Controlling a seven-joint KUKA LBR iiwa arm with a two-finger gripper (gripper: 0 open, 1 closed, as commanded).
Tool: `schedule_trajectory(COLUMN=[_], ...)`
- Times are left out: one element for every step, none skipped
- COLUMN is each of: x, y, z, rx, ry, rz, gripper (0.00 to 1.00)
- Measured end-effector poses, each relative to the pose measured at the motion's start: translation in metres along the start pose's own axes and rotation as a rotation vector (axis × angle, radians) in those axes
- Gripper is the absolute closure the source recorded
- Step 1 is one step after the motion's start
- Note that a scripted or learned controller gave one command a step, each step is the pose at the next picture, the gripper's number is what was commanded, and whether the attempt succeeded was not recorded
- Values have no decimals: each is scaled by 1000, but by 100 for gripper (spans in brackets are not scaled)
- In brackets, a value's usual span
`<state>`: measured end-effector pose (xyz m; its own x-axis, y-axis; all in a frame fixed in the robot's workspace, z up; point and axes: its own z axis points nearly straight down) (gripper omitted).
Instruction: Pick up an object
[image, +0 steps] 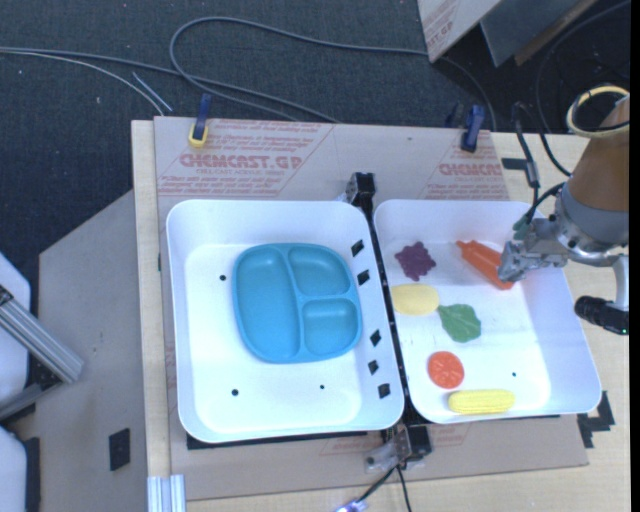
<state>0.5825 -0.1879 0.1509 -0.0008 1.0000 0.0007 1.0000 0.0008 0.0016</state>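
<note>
Progress looks early: we see the two-finger gripper (516, 262) low over the right white bin (560, 335), at the right end of the orange plastic carrot (482, 259). We cannot tell its opening; nothing is lifted yet.

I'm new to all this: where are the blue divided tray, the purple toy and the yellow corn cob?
Blue divided plastic tray (296, 300): camera view, its middle.
Purple toy (415, 260): camera view, centre.
Yellow corn cob (481, 402): camera view, mid-length.

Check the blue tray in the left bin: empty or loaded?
Empty. The blue tray shows bare compartments; the toy foods lie in the right bin.
</note>
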Motion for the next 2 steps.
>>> schedule_trajectory(x=[-4, -4], y=[5, 5], z=[-64, -93], rx=[-7, -2], ry=[-3, -2], rz=[0, 0], gripper=[100, 100])
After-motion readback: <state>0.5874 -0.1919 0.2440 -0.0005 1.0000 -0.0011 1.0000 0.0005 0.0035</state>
